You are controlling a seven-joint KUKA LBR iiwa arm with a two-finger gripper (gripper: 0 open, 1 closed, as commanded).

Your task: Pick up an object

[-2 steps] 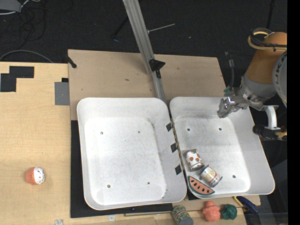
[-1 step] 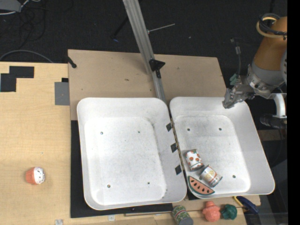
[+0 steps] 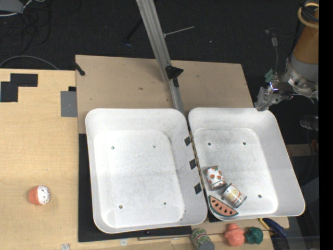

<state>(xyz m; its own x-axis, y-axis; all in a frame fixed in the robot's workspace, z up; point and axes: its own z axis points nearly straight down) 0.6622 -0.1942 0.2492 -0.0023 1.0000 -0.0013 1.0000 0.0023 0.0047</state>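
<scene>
Realistically, the hand, its grip state unreadable, could nudge the touching cans apart and miss.

My gripper hangs just past the far right corner of the right bin, my orange band above it. Down in that bin's near left corner lie two small cans, touching, and a watermelon slice on the rim, I think. The left bin sits alongside.
</scene>
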